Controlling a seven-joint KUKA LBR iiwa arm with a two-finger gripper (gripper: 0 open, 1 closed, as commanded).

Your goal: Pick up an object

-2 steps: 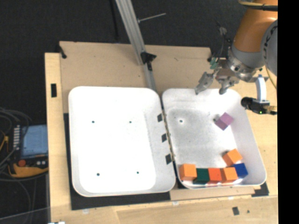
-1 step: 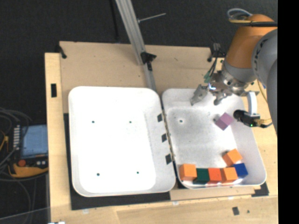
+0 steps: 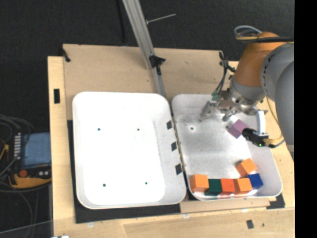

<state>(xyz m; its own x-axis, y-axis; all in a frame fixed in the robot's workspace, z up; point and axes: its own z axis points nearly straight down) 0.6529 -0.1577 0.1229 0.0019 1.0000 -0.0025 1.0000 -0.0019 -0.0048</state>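
My gripper (image 3: 216, 114) hangs over the back of the right bin (image 3: 208, 148), its two fingers spread open with nothing between them. A purple block (image 3: 237, 128) lies tilted just to the right of and below the right fingertip, outside the gap between the fingers. Several blocks line the right bin's front edge: an orange block (image 3: 199, 181), a green block (image 3: 214, 185), a red-orange block (image 3: 228, 185), another orange block (image 3: 242, 184) and a blue block (image 3: 255, 180). One more orange block (image 3: 246, 166) sits just behind them.
The left bin (image 3: 121, 148) lies beside the right one. A slanted metal rail (image 3: 143, 38) runs from the top down to the bins' back edge. A cable and a small black part (image 3: 260, 139) hang by the wrist at the right.
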